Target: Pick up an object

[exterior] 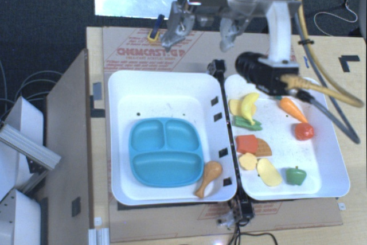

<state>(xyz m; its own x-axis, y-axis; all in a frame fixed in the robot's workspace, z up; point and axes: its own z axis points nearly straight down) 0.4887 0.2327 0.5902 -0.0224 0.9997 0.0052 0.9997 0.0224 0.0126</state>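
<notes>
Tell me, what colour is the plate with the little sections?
The divided plate is light blue, seen clearly in the camera view.

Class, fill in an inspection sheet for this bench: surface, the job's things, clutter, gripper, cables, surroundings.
Surface: bench bearing left bin and right bin.
Job's things: right bin holds banana, carrot, tomato, green pepper; left bin holds blue plate, drumstick.
Clutter: nothing seen.
Gripper: gripper open, above the bench behind the bins, holding nothing.
Cables: yellow hose crossing right bin.
Surroundings: dark floor.
</notes>
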